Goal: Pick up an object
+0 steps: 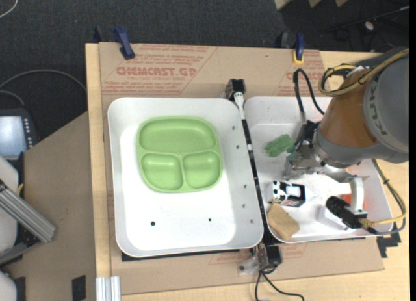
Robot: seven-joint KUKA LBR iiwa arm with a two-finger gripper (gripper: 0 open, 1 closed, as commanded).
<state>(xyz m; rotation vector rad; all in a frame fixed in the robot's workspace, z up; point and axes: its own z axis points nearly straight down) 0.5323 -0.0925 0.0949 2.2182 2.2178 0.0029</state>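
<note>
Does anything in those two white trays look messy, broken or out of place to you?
Nothing looks spilled or broken. The green divided plate sits flat in the left bin. The right bin holds a loose jumble near the gripper: a small green piece, a black-and-white item and a tan block resting against the bin's front rim.

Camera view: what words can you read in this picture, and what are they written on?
"CHEMCAST G.P" in big red letters on the brown board under the bins.
A smaller red line above it on the board: too blurred to read.
More red print on the board's top right, by the arm: partly hidden, too blurred to read.
Nothing readable on the green tray or the bins.
</note>
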